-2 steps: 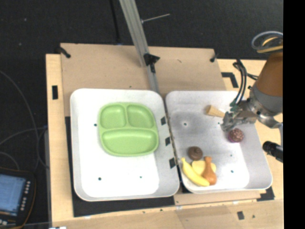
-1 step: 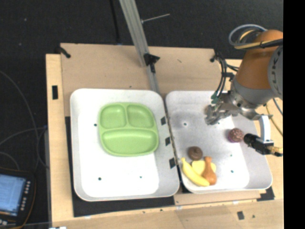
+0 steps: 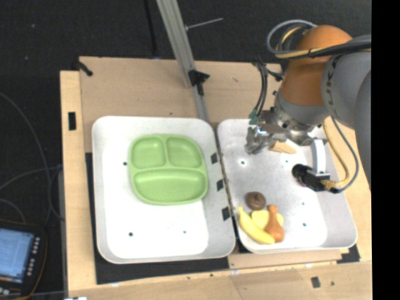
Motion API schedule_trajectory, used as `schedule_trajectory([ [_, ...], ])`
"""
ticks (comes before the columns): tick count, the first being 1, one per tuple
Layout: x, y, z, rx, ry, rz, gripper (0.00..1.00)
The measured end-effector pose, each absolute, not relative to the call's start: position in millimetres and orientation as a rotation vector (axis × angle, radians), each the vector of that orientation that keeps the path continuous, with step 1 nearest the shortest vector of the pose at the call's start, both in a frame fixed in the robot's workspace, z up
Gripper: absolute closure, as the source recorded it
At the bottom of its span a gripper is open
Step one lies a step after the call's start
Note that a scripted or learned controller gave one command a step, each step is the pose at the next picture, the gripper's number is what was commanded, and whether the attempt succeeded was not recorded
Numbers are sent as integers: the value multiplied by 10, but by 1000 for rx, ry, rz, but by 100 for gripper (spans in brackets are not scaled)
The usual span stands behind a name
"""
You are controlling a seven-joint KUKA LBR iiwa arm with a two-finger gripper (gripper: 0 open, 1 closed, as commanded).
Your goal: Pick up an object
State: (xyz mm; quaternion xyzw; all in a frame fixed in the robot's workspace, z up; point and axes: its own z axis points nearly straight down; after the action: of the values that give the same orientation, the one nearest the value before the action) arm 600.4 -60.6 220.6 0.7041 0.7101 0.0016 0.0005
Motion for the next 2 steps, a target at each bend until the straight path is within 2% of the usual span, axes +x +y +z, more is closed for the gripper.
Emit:
schedule_trajectory([
  [1,6186,-144,2347,2212,2228,5,100],
  [2,6297,285,2306,2214,2228,2,100],
])
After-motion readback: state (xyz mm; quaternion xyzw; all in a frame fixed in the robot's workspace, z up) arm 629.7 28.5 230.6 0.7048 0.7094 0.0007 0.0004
